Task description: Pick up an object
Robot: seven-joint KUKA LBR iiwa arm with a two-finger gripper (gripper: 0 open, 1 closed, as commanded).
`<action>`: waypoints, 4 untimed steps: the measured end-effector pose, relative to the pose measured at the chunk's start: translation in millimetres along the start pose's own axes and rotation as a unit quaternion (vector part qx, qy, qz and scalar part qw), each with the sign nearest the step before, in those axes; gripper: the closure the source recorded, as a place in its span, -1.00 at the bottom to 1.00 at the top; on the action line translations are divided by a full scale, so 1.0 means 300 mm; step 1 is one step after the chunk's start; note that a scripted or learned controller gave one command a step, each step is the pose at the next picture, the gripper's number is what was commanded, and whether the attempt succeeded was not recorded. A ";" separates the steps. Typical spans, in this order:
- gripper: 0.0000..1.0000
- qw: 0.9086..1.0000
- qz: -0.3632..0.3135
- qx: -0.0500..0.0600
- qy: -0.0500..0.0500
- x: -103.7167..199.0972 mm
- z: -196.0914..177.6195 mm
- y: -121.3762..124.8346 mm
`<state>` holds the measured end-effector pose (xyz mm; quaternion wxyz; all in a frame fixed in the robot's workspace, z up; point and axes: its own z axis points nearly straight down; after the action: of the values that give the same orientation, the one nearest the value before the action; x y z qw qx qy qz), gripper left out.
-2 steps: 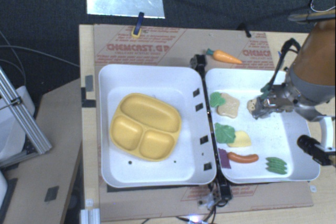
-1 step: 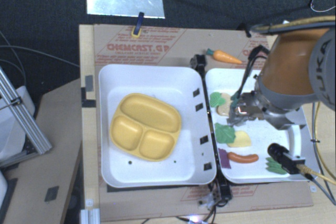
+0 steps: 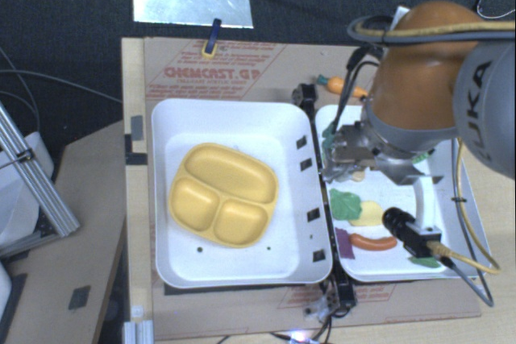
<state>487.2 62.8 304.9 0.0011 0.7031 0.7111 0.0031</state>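
Your arm (image 3: 439, 84) reaches in from the right, bent low over the right bin (image 3: 451, 266), gripper (image 3: 348, 159) near its left wall. Toy food lies just below: green piece (image 3: 345, 204), sausage (image 3: 372, 242).

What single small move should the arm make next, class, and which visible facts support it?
Probably lower the gripper straight down. It hangs over the right bin near its left wall, with the green piece and the red sausage-like piece just below it in the view, and nothing shows between its fingers.
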 end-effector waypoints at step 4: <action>1.00 1.000 0.007 0.005 -0.002 -0.285 0.047 0.049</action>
<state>502.9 -22.4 290.8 -0.0007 0.7083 0.7059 -0.0018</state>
